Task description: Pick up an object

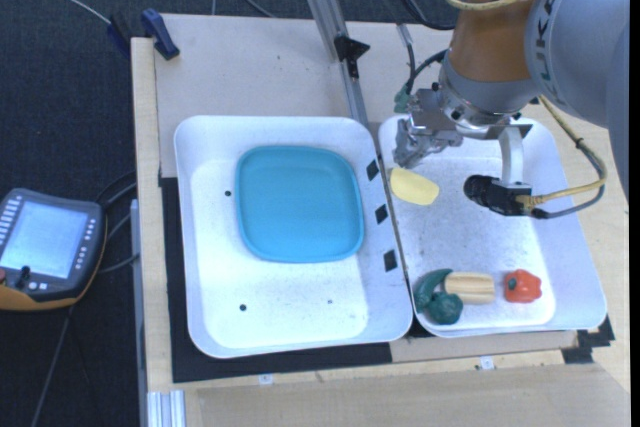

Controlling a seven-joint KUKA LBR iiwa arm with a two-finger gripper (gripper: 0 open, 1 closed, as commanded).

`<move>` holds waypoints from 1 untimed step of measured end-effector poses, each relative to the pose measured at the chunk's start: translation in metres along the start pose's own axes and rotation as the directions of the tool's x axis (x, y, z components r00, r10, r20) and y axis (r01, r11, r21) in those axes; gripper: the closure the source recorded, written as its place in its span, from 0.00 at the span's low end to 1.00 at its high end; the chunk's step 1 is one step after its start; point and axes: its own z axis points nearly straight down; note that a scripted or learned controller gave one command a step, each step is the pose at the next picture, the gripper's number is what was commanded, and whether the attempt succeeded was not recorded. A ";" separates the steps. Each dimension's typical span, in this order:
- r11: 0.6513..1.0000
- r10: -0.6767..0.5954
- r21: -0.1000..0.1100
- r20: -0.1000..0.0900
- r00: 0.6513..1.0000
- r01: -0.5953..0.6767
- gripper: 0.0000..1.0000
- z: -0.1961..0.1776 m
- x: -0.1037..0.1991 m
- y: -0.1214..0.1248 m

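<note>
Yellow toy lemon wedge (413, 186) lies just below the pincer (411, 151) in the right bin (575, 245); whether it's gripped, I cannot tell. Probably light, stiff, smooth plastic; best pinched across its narrow middle

The grey arm with its orange band (520, 5) runs off the top and right edges, hiding the right white bin's (575, 265) far rim, while its gripper's (415, 147) fingertips blur indistinctly.
</note>
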 end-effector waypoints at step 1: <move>1.000 0.001 0.001 0.001 1.000 -0.001 1.00 0.008 0.054 -0.010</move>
